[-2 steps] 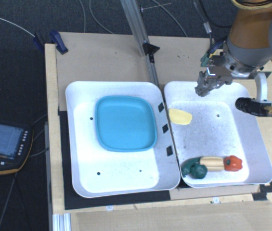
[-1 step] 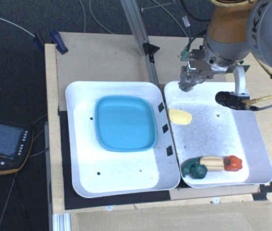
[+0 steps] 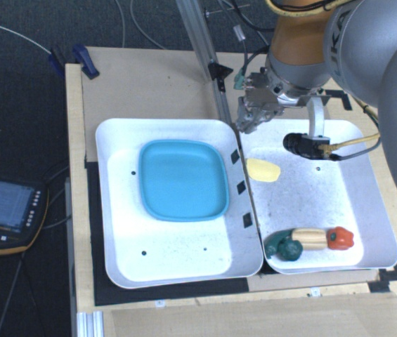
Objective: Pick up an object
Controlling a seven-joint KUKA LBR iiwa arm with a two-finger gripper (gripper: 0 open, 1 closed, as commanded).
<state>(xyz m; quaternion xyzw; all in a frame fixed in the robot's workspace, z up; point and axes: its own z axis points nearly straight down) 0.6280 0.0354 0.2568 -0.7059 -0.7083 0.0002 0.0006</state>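
Note:
My gripper (image 3: 249, 121) hangs over the far left corner of the right bin (image 3: 353, 188), close to the wall between the bins. A pale yellow piece (image 3: 263, 170) lies on the bin floor just below and to the right of the gripper, apart from it. Along the right bin's near edge lie a dark green object (image 3: 284, 247), a tan cylinder (image 3: 309, 239) and a red object (image 3: 339, 238), side by side. Nothing shows between the gripper's tips.
A blue square plate (image 3: 183, 180) lies in the left bin (image 3: 114, 188). A slanted metal pole (image 3: 202, 41) rises behind the bins, near the gripper. Cables trail over the dark floor at the back. A handheld pendant (image 3: 5, 209) lies off the bench at far left.

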